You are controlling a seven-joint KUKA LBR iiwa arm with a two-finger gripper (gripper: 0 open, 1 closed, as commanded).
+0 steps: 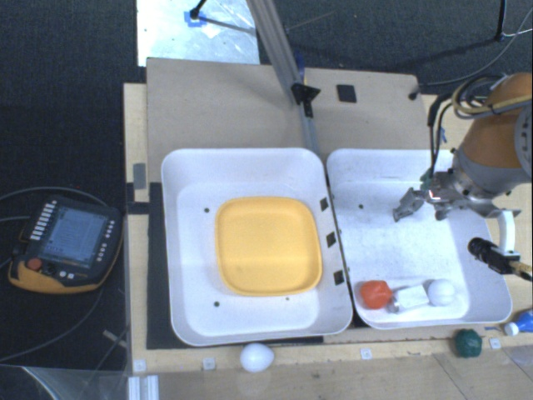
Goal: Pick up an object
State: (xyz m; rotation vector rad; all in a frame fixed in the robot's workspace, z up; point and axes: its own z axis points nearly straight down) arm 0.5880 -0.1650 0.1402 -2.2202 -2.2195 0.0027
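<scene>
Orange ball (374,293) touches white dumbbell (420,295) (right bin (391,182)); end effector (425,207) apart.

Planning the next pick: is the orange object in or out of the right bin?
In. The orange object lies on the right bin's floor, near its front-left corner.

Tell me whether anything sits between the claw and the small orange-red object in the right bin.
Nothing visible does. The claw hangs over the right white bin's bare floor, and the small orange-red object lies toward the near wall, with a white piece beside it, off the path.

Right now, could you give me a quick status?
Gripper open, above right bin, holding nothing. Red object and white ball at bin's near edge, untouched.
</scene>
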